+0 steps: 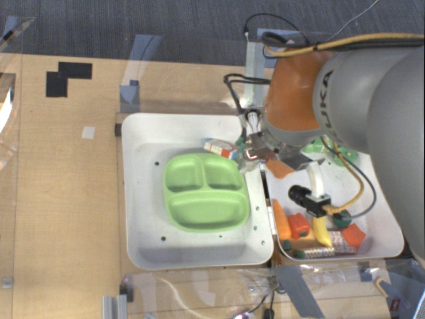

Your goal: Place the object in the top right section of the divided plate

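Note:
A light green divided plate (204, 193) lies in the left white bin (143, 198), with two small sections at the back and one wide section in front. My gripper (248, 153) hangs just past the plate's back right corner, over the wall between the two bins. A small white, red and blue object (219, 149) sits right at the gripper's left side, above the rim of the plate's top right section. The wrist hides where the two meet, so I cannot tell whether the object is gripped or only lies beside the gripper.
The right bin (388, 234) holds an orange carrot (281, 219), a red piece (299, 225), a yellow banana (322, 232), a red block (354, 235), green items (332, 153) and a brown-orange piece (281, 169). The arm covers the right bin's back half.

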Available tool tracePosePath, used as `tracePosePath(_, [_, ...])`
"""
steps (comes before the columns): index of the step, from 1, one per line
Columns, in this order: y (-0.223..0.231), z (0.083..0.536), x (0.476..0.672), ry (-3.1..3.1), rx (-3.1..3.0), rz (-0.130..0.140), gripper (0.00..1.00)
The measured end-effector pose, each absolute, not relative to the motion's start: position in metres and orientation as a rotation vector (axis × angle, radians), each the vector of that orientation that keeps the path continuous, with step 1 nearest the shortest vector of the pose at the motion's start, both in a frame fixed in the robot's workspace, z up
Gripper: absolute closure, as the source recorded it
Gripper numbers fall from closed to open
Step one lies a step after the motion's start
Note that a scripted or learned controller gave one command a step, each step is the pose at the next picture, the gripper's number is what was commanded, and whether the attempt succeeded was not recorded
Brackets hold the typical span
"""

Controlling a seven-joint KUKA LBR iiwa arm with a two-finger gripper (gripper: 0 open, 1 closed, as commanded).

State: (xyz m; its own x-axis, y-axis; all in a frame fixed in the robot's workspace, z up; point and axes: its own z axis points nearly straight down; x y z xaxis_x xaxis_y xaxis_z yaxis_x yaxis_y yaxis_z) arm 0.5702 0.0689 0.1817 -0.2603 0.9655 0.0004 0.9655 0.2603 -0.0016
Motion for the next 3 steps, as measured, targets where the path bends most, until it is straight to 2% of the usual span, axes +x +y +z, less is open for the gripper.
tracePosePath(1, [0.063,0.182,0.53,-2.585,-1.783,0.001,1.0])
tracePosePath(2, [0.085,0.182,0.557,-2.685,-1.632,-0.001,1.0])
tracePosePath(3, [0.047,0.182,0.515,-2.697,-1.611,-0.001,1.0])
